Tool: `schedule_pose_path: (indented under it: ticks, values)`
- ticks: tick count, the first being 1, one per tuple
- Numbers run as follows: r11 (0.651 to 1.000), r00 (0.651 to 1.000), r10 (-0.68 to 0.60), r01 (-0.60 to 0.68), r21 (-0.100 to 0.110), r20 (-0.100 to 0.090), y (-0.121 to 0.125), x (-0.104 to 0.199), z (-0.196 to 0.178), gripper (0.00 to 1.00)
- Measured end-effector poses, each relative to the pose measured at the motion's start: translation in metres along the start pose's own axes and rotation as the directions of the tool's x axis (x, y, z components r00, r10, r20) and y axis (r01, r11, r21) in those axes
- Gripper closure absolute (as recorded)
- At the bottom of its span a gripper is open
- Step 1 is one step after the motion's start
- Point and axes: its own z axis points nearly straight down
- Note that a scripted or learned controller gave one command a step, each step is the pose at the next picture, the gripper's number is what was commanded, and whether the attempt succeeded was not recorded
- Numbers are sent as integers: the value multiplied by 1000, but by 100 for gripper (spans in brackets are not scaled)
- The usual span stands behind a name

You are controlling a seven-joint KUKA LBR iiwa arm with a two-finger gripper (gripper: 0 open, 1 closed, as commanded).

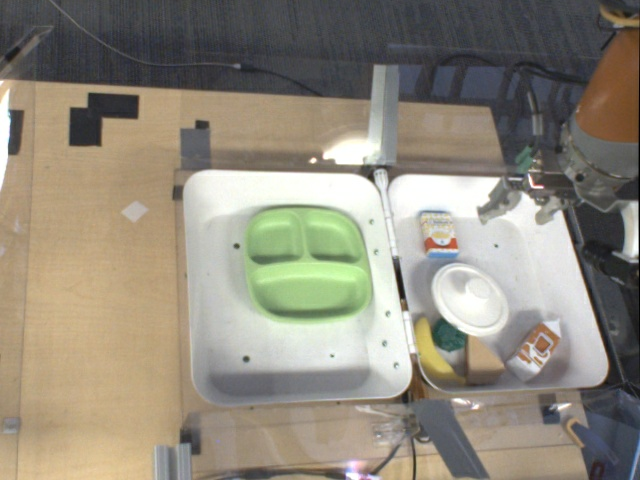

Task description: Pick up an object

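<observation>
Hovering grey metal arm (600, 118), round white bowl (470, 298), green compartmented tray (305, 263)

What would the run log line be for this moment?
phase: approach | gripper: open, holding nothing, over right bin's far edge | right bin: small carton, white bowl, banana | left bin: green plate

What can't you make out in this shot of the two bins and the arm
- Banana, camera view: partly covered by the white bowl and a green item, too small to identify.
- Print on the small carton and the orange-and-white carton: too small to read.
- Arm: cut off by the right edge above the orange band.
- Gripper: fingers spread over the right bin, nothing between them.
</observation>
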Motion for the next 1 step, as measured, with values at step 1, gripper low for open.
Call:
schedule_pose_path:
  ticks: [1]
  values:
    - [980,980,199,-199,0,0,-31,-16,42,0]
